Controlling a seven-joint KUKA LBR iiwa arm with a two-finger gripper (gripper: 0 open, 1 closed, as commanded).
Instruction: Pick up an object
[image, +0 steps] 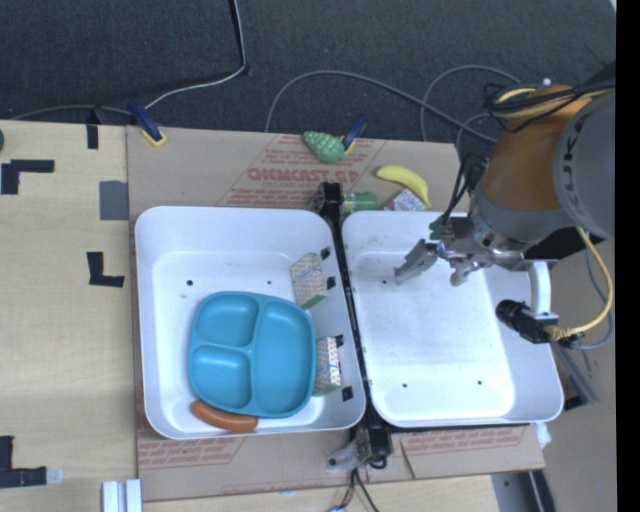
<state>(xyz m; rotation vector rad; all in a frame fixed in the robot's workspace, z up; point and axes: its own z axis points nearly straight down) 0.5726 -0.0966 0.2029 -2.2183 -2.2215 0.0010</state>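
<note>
Camera view: gripper (437, 266) hovers over the right bin (440, 380), fingers spread, nothing between them | blue plate (250, 352) and orange sausage (224, 417) lie in the left bin (165, 300) | banana (403, 182) behind the bins

Bench (60, 330) w/ cardboard sheet (250, 175), two white bins (160, 230), banana (404, 182).

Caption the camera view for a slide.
Open pincer hovers above right bin; blue tray lies in left bin.

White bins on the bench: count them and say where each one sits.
2. The left bin holds the blue plate; the right bin sits beside it, under the gripper.
</note>
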